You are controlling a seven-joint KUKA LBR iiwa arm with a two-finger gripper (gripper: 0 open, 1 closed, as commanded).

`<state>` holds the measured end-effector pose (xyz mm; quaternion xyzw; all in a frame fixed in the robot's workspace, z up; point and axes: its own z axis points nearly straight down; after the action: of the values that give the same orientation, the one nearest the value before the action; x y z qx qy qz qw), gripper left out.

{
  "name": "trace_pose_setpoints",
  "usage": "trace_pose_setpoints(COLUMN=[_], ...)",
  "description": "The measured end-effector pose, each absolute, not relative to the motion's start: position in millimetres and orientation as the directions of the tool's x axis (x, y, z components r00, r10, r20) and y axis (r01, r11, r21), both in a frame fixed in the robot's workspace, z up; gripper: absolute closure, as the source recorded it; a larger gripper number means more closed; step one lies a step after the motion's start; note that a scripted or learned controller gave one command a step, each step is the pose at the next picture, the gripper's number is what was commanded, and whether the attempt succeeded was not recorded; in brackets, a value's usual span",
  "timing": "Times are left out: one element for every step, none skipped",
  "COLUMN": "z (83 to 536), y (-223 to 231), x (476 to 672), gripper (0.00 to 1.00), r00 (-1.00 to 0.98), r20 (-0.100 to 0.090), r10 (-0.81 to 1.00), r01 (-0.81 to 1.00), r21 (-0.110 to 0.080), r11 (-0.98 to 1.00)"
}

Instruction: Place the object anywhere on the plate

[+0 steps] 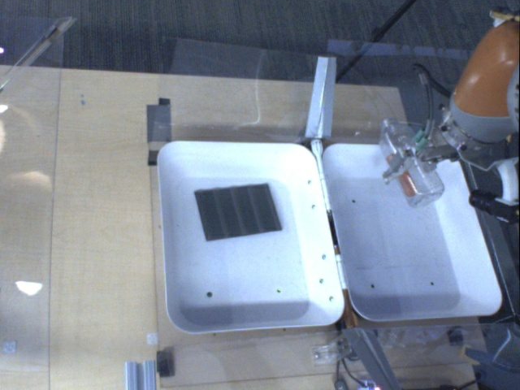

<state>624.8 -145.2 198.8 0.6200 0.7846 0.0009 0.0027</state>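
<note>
object over the right bin, plate not yet reached

we saw the gripper hanging over the upper part of the right bin, its clear fingers closed on a small copper-coloured object that showed between them. the object looked lifted off the bin floor, though from this slanted view we could not be sure how high.

the dark ribbed plate lay flat in the left bin, well apart from the gripper. so we judged the pickup done and the carry and release left: nothing sat on the plate.

between the two stood the raised rims where the bins meet, and a metal bar rose just behind that seam (a low pass could clip either). the wooden bench around the bins carried only small black brackets near the left bin's corner.
</note>
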Motion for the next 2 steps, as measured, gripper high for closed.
trace_pose_setpoints(z=[288.3, 339.0], y=[-77.0, -1.7], x=[659.4, 653.0], gripper=[1.0, 1.0], r00=[0.019, 0.402], r20=[-0.001, 0.001], r10=[1.0, 0.915], r01=[1.0, 0.915], r21=[0.006, 0.004], r11=[-0.019, -0.402])
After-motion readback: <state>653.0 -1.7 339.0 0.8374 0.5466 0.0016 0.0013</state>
